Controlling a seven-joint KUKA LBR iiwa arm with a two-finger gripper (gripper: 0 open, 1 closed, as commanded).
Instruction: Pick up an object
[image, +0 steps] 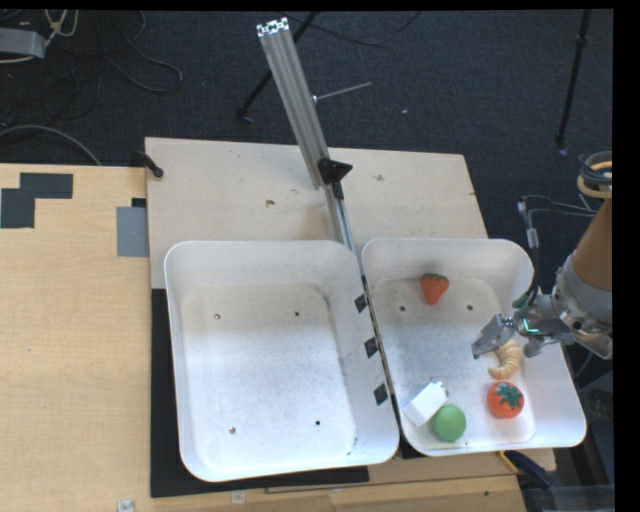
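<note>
The desk (300, 185) carries two shallow white bins side by side, with a slanted metal rail (300, 110) rising from the seam between them toward the top of the view. The left bin (260, 360) is the larger patch of white. The right bin (460, 270) holds every loose object. The grey arm (590, 280) comes in over that bin's right rim, and its end effector (512, 335) sits low over the bin's right side, directly above a pale, curved croissant-like piece (507, 358). Its dark fingers appear spread a little, one pointing left and the other to the right, but whether they actually grip the piece cannot be told from here. Just below that piece lies a toy tomato (506, 399), red with a green top. Near the front left corner of the same bin a green ball (449, 423) touches a small white block (426, 402). A toy strawberry (434, 288) lies apart toward the bin's back.
</note>
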